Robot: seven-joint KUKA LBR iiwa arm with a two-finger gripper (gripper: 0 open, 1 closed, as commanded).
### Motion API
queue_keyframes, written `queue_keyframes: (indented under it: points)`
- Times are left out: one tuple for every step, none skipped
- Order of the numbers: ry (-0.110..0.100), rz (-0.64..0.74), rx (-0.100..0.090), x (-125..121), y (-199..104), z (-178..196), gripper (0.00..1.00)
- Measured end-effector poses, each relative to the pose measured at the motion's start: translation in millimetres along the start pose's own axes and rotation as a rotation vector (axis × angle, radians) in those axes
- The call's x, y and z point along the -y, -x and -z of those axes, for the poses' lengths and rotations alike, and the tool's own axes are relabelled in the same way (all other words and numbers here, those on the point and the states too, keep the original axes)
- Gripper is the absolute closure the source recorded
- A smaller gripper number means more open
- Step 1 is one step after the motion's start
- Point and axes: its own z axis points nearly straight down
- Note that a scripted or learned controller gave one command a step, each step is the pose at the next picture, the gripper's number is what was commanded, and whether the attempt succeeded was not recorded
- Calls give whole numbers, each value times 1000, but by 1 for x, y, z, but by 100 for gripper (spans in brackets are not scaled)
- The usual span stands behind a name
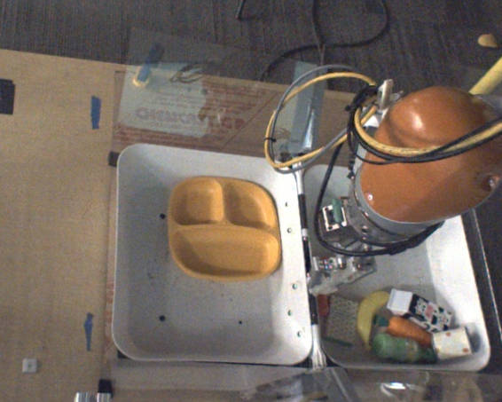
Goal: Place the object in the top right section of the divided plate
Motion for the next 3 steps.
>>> queue_keyframes:
  points:
    - [-2,368,2,32,30,-12,100]
    - [0,788,2,56,57,-21,100]
    - [1,788,2,56,57,-21,0]
